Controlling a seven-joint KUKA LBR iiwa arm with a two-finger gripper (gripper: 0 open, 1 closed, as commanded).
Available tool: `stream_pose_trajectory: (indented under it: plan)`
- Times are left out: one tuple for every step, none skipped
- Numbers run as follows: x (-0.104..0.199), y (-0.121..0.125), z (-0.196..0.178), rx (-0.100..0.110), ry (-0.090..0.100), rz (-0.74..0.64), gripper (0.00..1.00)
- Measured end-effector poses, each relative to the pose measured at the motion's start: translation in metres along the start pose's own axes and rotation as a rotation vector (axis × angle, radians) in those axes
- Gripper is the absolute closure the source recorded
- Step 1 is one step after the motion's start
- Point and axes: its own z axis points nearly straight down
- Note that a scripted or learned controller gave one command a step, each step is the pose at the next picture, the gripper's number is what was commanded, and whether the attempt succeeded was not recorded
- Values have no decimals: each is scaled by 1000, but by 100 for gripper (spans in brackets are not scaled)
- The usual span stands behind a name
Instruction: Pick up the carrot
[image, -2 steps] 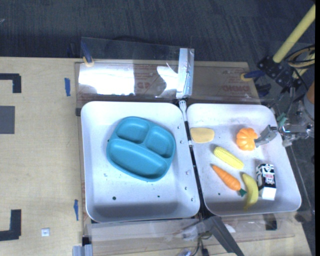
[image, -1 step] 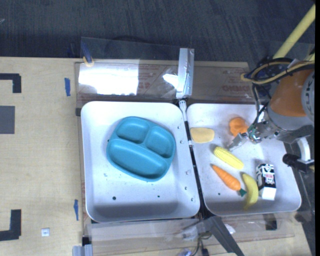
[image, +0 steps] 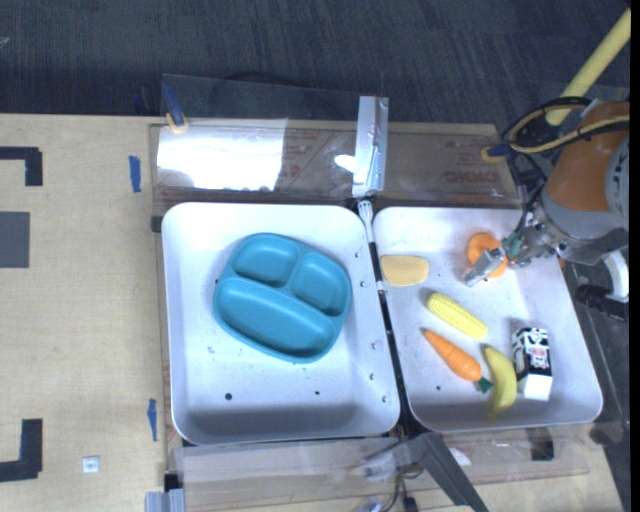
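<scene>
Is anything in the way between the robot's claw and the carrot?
Yes. The gripper sits near an orange piece at the right bin's far side. The corn cob lies between it and the carrot.

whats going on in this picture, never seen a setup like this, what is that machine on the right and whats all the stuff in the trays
This is one photo from a camera fixed above a bench, looking down at a slant. The grey and orange thing at the right is a robot arm; its claw sits low over an orange piece at the back of the right bin. That bin also holds a carrot, a corn cob, a banana, a pale yellow piece and a small black and white carton. The left bin holds a blue divided plate. The carrot lies untouched.
</scene>
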Motion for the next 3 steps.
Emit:
stream_pose_trajectory:
  plan:
    - [0,1,-12,-3,-4,-2,100]
    - [75,0,-151,-9,-3,-19,100]
    - [60,-39,-171,3,2,83,100]
